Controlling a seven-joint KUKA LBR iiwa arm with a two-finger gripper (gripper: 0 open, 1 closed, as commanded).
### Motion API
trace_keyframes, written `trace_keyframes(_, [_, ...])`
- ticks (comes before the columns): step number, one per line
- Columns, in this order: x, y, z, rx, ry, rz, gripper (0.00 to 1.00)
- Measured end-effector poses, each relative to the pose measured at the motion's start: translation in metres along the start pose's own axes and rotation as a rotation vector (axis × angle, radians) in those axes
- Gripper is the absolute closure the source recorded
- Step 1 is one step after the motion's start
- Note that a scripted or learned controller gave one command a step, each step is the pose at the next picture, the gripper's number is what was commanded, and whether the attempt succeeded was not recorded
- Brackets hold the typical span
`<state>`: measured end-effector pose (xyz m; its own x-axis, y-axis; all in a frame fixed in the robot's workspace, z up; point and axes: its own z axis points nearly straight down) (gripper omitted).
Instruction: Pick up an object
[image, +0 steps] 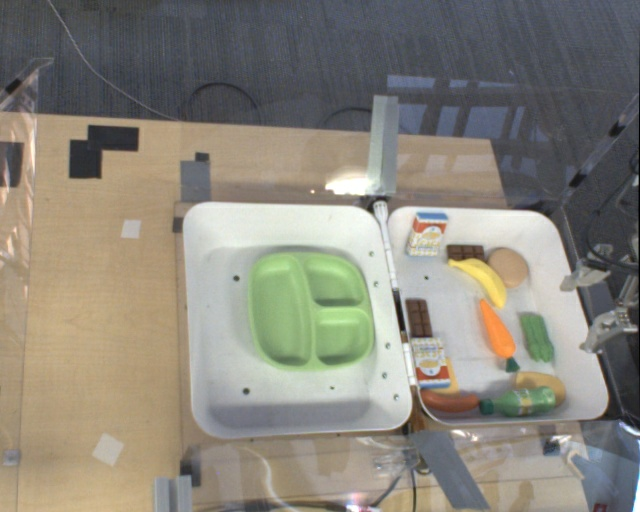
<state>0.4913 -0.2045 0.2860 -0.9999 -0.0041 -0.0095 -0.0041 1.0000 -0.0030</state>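
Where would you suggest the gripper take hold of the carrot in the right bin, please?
Probably at the orange body of the carrot, near its middle, coming straight down with the fingers closing across its narrow width. It lies flat, running up-left to down-right, green top toward the bin's near edge. The cucumber lies apart on its right and the banana just above, so mid-body looks freest.

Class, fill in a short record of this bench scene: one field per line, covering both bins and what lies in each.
left bin: holds a green divided tray
right bin: holds toy food
near the far rim: carton, chocolate bar, round bun
middle: banana, carrot, green vegetable
by the divider: second chocolate bar, second carton
near rim: sausage, green bottle
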Motion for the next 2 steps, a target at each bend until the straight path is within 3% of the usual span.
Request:
trace_keyframes(1, [-0.029, 0.001, 0.14, -0.006, 0.015, 0.056, 0.0])
trace_keyframes(2, [-0.053, 0.042, 0.196, 0.0, -0.01, 0.099, 0.0])
